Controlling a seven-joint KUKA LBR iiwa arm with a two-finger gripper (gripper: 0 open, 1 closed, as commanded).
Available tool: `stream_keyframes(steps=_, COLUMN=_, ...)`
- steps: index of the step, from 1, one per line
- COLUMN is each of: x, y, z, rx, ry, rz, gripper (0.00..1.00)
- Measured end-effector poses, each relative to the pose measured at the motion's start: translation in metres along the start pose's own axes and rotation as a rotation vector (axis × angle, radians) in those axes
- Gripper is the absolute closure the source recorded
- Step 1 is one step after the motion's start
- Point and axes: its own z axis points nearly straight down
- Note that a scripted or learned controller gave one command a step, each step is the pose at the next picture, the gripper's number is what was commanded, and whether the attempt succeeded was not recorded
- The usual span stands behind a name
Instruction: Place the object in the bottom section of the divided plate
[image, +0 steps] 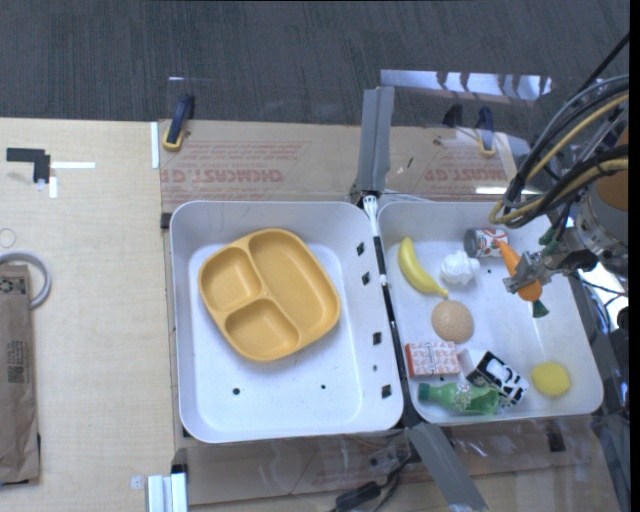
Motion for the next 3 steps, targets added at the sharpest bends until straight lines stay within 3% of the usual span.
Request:
stream_keyframes(steps=1, x=0.023, y=0.031, z=0.008, rx=0.001, ry=0.000, rz=0.099, gripper=1.00)
stream_keyframes(steps=2, x=0.105, y=0.017, z=0.043, rx=0.003, ry=0.001, rz=0.159, gripper=1.00)
stream_keyframes(steps=3, x=0.183, y=0.040, z=-0.004, rx=0.001, ry=0.000, rz=0.266, gripper=1.00)
